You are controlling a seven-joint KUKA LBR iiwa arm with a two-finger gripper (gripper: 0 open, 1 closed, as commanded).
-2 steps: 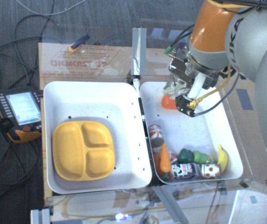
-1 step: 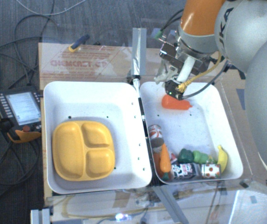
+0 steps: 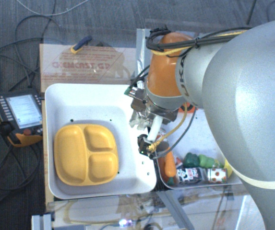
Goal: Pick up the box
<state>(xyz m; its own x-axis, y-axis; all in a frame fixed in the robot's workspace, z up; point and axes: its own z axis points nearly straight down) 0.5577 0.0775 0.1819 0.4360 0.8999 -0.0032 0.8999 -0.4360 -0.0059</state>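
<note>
Yellow glossy divided tray [image 3: 86,153]; printed box [image 3: 190,174], right bin [image 3: 204,133].

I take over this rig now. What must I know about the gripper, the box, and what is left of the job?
Gripper: low over the right wall of the left bin; no box is at it.
Box: black-and-white print, lying in the right bin near its front rim, between an orange carrot-like item and a red-and-white item, apart from the gripper.
Yellow divided tray: in the left bin.
Done: box not yet lifted.
Left: bring the gripper over the box, grasp it, lift it.
</note>
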